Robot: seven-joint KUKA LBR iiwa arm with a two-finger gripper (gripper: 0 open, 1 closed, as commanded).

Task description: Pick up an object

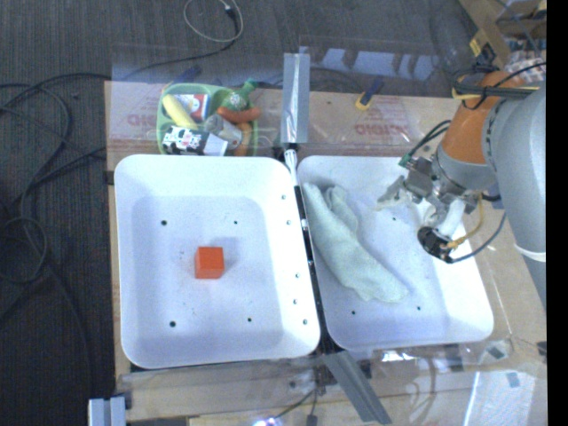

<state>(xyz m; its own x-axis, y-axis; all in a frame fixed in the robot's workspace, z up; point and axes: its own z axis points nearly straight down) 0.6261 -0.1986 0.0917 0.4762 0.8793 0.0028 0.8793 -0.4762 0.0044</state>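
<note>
An orange-red cube [209, 262] lies near the middle of the left white bin [142, 327]. A pale green cloth [355, 245] lies crumpled along the left side of the right white bin [461, 322], from the back corner toward the middle. My gripper [401, 192] hangs over the back right part of the right bin, to the right of the cloth and apart from it. Nothing shows between its fingers. The grey arm with its orange band [466, 140] reaches in from the right.
A green tray [165, 114] with several small toys stands behind the left bin. A metal bar [295, 96] rises behind the seam between the bins. Cables loop by the wrist and on the dark floor at left.
</note>
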